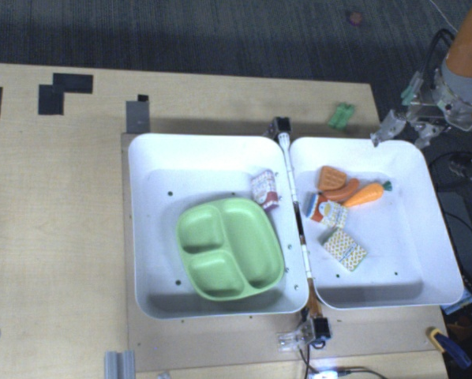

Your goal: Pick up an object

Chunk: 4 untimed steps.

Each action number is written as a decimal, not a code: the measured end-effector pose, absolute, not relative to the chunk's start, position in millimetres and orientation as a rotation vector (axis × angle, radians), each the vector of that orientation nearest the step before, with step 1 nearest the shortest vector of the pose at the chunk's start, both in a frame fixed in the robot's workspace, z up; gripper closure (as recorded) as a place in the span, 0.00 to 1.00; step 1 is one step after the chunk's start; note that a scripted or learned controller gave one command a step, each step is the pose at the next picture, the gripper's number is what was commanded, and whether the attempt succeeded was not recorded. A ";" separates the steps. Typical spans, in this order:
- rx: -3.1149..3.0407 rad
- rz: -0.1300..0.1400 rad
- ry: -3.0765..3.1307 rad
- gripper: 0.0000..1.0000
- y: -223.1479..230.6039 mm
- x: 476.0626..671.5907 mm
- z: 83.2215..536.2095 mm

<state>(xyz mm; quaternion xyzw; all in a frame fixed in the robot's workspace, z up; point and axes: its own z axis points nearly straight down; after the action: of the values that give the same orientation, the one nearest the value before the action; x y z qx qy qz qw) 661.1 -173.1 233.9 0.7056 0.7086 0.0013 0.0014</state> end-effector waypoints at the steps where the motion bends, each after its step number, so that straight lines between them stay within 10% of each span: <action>1: 2.220 0.003 2.231 0.00 -202.6 668.7 90.9; 4: 2.213 0.004 2.228 0.00 -113.4 669.7 85.4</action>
<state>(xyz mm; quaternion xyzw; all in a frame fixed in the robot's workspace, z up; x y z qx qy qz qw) 669.7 -113.4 85.4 0.7048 0.7094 0.0013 0.0008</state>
